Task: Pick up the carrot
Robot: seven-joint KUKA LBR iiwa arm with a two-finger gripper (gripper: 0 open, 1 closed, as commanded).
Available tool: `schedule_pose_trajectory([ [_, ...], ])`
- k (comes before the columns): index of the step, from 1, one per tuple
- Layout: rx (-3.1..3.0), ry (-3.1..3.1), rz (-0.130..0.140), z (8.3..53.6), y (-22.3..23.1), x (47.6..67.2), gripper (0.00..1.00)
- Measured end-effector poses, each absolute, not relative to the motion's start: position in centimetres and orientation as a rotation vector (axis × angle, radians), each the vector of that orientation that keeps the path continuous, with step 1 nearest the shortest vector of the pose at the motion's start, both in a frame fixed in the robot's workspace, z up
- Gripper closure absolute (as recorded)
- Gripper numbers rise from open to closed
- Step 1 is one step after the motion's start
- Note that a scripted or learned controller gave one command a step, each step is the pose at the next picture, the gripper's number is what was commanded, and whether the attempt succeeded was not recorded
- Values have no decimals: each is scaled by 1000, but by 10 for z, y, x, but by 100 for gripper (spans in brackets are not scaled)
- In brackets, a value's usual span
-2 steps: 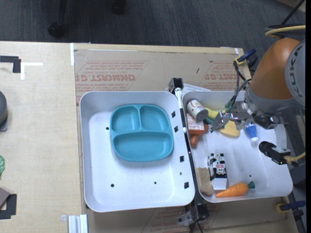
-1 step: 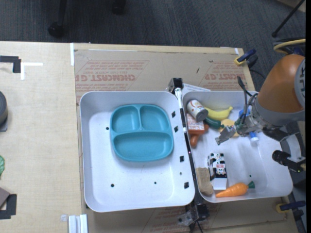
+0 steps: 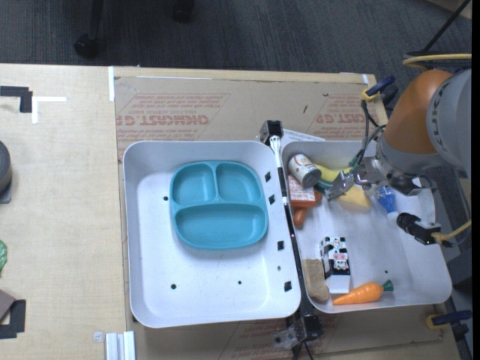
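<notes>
The carrot (image 3: 360, 293), orange with a green tip, lies on its side by the front wall of the right bin (image 3: 420, 276). The grey arm with the orange band comes in from the right. Its gripper (image 3: 345, 183) is low over the far part of the right bin, above a yellow wedge (image 3: 360, 198) and beside a can (image 3: 304, 169). The carrot is well in front of the gripper, apart from it, with nothing touching it.
The right bin also holds a red-orange packet (image 3: 301, 196), a small blue item (image 3: 385, 200), a black-and-white box (image 3: 335, 256) and a tan slice (image 3: 313, 280) just left of the carrot. A teal divided plate (image 3: 219, 205) sits in the left bin (image 3: 150, 276).
</notes>
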State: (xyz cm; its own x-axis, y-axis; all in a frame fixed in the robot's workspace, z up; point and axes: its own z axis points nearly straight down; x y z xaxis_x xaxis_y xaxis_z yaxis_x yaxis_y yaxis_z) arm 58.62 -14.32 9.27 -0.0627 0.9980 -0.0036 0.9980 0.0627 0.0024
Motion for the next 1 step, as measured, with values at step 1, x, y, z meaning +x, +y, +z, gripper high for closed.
schedule_pose_trajectory([
  [1,1765,2599,0,92,-131,520,0],
])
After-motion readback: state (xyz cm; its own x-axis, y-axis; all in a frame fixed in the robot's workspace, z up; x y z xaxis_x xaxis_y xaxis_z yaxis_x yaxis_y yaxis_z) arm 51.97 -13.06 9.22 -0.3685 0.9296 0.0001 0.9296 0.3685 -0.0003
